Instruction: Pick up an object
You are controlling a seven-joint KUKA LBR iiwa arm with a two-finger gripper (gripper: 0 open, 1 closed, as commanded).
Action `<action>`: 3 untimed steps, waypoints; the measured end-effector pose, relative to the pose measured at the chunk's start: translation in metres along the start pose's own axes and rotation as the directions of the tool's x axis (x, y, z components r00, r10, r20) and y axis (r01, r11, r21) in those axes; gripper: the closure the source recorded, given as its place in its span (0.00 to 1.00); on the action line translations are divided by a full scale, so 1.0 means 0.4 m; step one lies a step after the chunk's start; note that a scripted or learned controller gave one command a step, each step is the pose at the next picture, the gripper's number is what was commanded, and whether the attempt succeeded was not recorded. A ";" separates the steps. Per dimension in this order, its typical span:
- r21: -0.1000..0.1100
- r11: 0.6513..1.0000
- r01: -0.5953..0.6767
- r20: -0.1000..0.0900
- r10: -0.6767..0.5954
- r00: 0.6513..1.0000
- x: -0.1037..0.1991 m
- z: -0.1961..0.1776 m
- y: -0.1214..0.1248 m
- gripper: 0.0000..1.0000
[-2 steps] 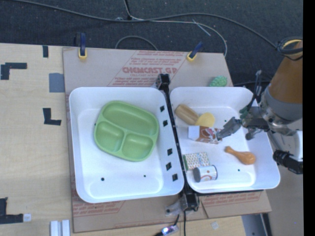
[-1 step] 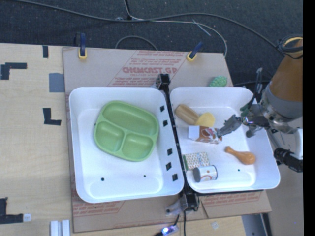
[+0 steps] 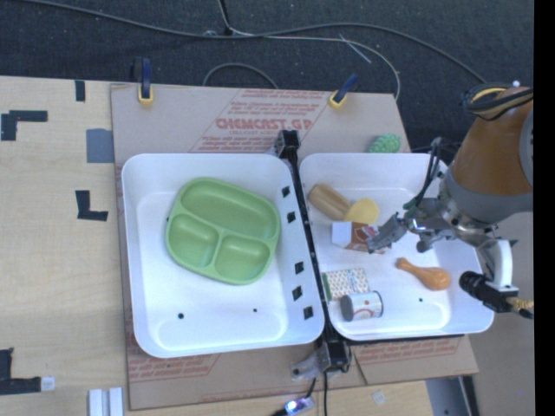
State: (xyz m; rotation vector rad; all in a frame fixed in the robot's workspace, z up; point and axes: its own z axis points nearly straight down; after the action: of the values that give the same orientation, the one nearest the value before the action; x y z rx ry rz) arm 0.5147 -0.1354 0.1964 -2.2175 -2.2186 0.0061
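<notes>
The desk (image 3: 52,258) is pale wood, with a cardboard sheet (image 3: 260,120) laid on it under two shallow white bins that sit side by side and touch along a black clip strip.

The left bin (image 3: 143,310) carries a green sectioned plate (image 3: 224,230), lying flat toward the bin's upper middle.

The right bin (image 3: 395,167) carries the small things to be picked. A tan bread-roll-shaped toy (image 3: 329,200) lies near the upper left, with a yellow rounded piece (image 3: 365,210) just beside it. Below those sits a small white and red-brown packet (image 3: 347,233). Lower still lies a flat patterned square (image 3: 345,281), and just below it a small white can (image 3: 362,305) on its side. An orange drumstick-shaped toy (image 3: 423,274) lies toward the bin's right half, apart from the rest.

The arm (image 3: 494,159) comes in from the right, its grey body and orange band standing over the right bin's far edge, wrist bent down and leftward into the bin. The jaws (image 3: 383,237) point left, low over the bin floor, just beside the packet's right edge and above-left of the drumstick. Whether they are released or clenched cannot be told at this angle; nothing is seen between them.

A green spiky ball (image 3: 382,144) rests on the cardboard just outside the right bin's top rim.
</notes>
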 end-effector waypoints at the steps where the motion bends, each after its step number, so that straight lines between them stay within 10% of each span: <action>1: 0.000 1.000 0.000 0.000 0.000 1.000 0.024 0.132 0.011 0.00; 2: -0.005 1.000 -0.002 0.001 0.002 1.000 0.024 0.262 0.012 0.00; 3: -0.008 1.000 0.002 -0.003 -0.002 1.000 0.030 0.228 0.016 1.00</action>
State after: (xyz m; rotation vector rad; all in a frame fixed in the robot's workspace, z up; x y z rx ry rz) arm 0.5206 -0.1233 0.1053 -2.2181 -2.2234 -0.0063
